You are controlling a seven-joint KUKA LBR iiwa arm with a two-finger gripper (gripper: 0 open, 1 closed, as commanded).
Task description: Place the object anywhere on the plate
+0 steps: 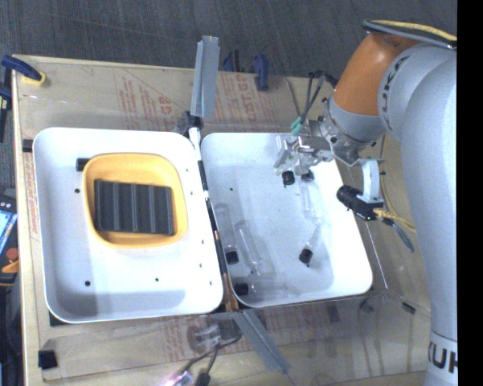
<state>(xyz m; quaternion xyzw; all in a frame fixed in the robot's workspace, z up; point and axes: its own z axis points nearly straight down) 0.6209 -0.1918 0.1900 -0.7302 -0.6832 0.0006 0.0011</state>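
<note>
A yellow plate [133,197] with a dark ridged centre lay in the left bin [64,280]. A clear, hard-to-make-out object [251,252] lay in the right bin [345,272], apart from the hand [299,158] above that bin's far edge; its state could not be told.

Light falls bright and even from above, and both white bins [120,296] wash out to near-pure white, their walls hard to tell from their floors. A soft grey shadow lies along the lower part of the left bin, and fainter ones mottle the right bin [345,272]. The yellow plate [133,166] keeps its colour, its dark centre flat. The dark floor at the top looks grainy. The picture is slightly soft overall, and the grey arm [434,183] looms large and smooth.
</note>
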